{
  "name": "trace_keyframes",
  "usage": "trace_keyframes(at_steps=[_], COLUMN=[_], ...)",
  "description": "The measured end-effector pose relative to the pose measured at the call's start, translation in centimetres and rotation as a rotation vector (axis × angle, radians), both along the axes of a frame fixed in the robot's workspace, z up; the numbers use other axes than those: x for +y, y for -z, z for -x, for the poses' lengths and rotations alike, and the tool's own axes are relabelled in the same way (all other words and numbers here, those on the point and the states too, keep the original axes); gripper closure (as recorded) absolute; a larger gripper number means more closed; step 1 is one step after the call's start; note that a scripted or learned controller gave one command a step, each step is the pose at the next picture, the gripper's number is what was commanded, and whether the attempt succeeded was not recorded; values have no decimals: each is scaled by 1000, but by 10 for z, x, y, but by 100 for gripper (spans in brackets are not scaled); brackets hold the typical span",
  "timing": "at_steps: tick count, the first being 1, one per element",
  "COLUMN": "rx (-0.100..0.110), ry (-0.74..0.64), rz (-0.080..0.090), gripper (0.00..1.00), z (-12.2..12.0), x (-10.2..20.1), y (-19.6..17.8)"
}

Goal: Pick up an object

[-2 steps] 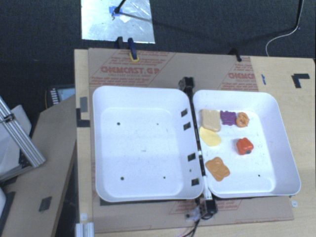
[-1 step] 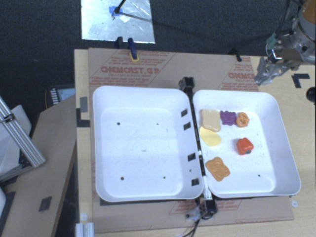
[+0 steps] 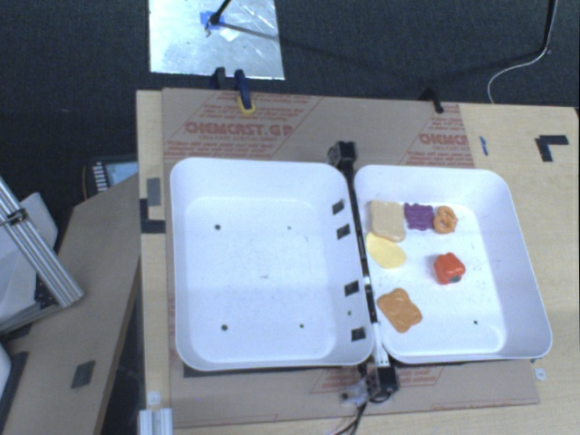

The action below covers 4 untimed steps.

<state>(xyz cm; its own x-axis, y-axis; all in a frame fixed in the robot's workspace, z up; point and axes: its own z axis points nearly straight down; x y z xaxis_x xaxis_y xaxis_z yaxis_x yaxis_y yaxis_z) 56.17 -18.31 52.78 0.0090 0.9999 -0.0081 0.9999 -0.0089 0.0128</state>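
Observation:
The right bin (image 3: 517, 243) holds several small toy foods. A beige slice (image 3: 386, 220) lies at its upper left, with a purple piece (image 3: 418, 216) and a small orange ring (image 3: 445, 219) to its right. Below the slice rests a yellow piece (image 3: 388, 254). A red pepper (image 3: 449, 268) sits mid-bin, and a tan-orange cookie shape (image 3: 399, 310) lies toward the front left corner.
The left bin (image 3: 195, 333) stands beside the right one, joined by black clips along the shared wall (image 3: 353, 261). Both rest on a cardboard sheet (image 3: 299, 120). A shiny metal plate (image 3: 216, 25) lies on the dark floor behind. An aluminium frame (image 3: 32, 252) stands at the far left.

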Motion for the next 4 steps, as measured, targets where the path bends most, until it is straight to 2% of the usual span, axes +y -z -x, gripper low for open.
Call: trace_keyframes(at_steps=[1,2,3,4], rx=[9,14,14,10], ry=[-6,-22,1,-19], rz=[-6,-11,-5,-8], gripper=[100,100,100,100], z=[51,32,78,33], x=[-25,69,-29,40], y=[-9,49,93,105])
